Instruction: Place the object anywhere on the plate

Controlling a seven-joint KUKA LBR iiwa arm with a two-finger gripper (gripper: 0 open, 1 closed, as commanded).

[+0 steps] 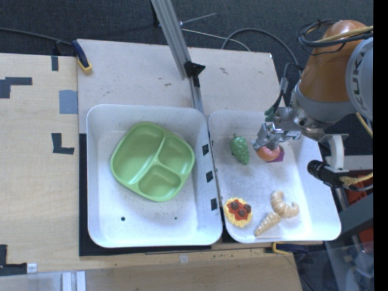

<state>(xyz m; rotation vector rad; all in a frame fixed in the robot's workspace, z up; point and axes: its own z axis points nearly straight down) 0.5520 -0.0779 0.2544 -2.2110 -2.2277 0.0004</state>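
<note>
Under pincer [270,140], round pink-orange fruit [271,154]

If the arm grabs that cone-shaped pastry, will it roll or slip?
The cone tapers to a point, so a push would probably swing it in an arc, not straight. Its ridged swirl likely helps grip. It lies beside the tart, so it may nudge that.

One fixed camera looks down on my bench at a slant, from well above — both white bins fall in frame, the left bin [97,180] and the right bin [315,217] side by side. My arm [330,83] enters from the frame's right. Dark floor lies along the top edge.
</note>
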